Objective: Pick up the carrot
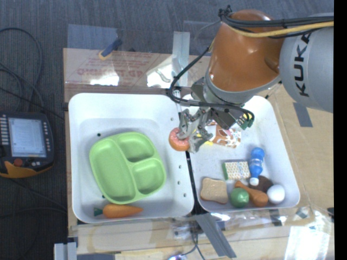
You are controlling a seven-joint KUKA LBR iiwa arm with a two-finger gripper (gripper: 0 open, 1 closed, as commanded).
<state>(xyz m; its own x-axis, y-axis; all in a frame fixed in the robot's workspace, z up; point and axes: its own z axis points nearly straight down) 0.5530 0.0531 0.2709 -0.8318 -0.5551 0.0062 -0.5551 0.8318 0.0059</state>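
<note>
Your fingers (193, 136) hang over the wall between the two bins, beside a pink doughnut (178, 140) on that wall; you cannot tell how far apart they stand, or whether they grip anything. The carrot (120, 211) lies well away, at the near edge of the left bin (81, 145), just below the green plate (127, 167). The right bin (284, 145) holds a bottle (256, 161), a cracker (236, 170), bread (214, 190), a green ball (239, 197) and a white ball (276, 193).
</note>
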